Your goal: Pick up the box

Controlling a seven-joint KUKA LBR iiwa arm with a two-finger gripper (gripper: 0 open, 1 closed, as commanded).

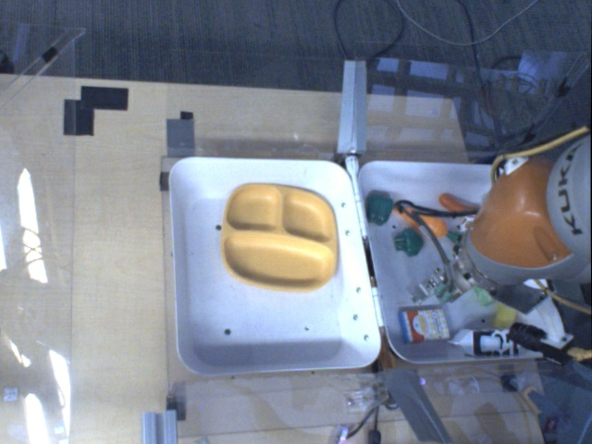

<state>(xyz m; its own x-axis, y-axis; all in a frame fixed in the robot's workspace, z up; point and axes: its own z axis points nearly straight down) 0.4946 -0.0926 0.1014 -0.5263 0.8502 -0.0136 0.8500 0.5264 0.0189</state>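
The box [424,325] is small, with a blue edge and a red and white face. It lies flat near the front left corner of the right bin [393,340]. My gripper [438,285] hangs low over that bin just behind the box, under the orange wrist band [518,222]. There is a small gap between the gripper and the box, and I see nothing held in it.
The right bin also holds two green pieces [379,207] [407,241], an orange item [455,203], a yellow piece [504,316] and a black and white tube [487,342] right of the box. A yellow compartment tray [279,235] lies in the left bin [194,340].
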